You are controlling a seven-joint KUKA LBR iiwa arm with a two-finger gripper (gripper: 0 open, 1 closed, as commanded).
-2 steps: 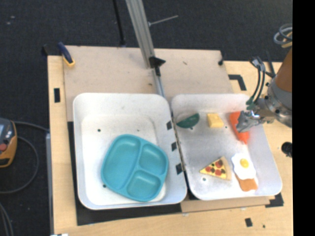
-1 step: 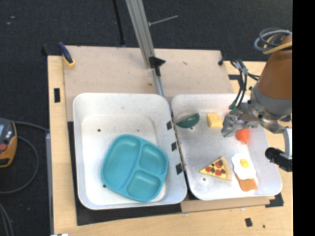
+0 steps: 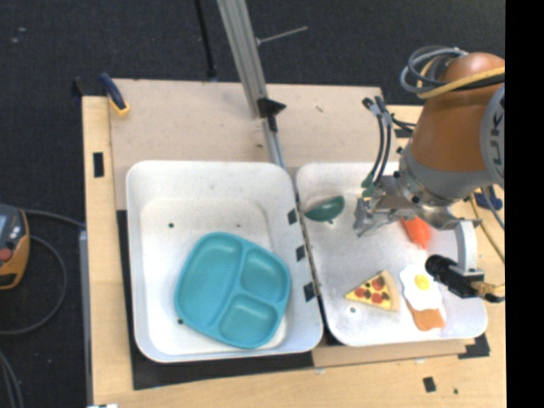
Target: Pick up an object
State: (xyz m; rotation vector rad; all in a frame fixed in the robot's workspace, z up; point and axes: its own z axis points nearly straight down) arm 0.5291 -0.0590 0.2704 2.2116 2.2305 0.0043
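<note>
One two-finger gripper (image 3: 367,219) hovered low in right white bin (image 3: 340,330), grip state unreadable | near dark green rounded toy (image 3: 325,208) at 9 o'clock, likely target | toy pizza slice (image 3: 375,292) at 6 o'clock, untouched.

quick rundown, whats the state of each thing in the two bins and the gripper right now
teal divided plate: flat in the left bin, compartments bare
green scoop-like piece: in the right bin, near the shared wall
pizza slice: flat on the right bin floor, untouched
fried egg: flat, beside the pizza slice
orange piece: partly hidden under the arm
gripper: low over the right bin, grasp unclear
</note>
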